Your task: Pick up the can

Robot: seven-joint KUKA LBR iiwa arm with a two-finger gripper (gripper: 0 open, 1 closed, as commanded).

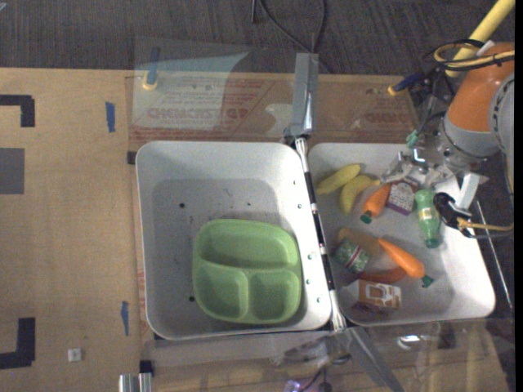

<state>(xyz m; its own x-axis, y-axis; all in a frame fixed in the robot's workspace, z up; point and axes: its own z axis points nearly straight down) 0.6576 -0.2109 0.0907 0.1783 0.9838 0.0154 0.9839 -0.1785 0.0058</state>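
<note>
- we read faint reddish print on the clear sheet (214,104) taped to the bench beyond the bins; it looks like "chemicals" or close to it, but the letters are too washed out for us to be sure.
- the can (353,256) lies on its side in the right bin (458,288), near that bin's 9 o'clock wall; its label shows green, white and red, and we cannot read any word on it.
- at the right bin's 6 o'clock a small carton (379,295) has an orange and white face with print too small to make out.
- a purple and white packet (400,196) sits toward 12 o'clock, its label also unreadable.
- the gripper (417,163) hangs over the right bin's 12 o'clock edge, well apart from the can; we cannot tell how it is set, as it blurs into the metal parts around it.
- the arm is cut off by the picture's 3 o'clock edge.
- near the packet we see two bananas (347,184), a small orange bottle (375,203) and a green bottle (426,216); a carrot (402,259) lies just beside the can at its 3 o'clock.
- the left bin (163,178) holds a green divided tray (247,270).
</note>
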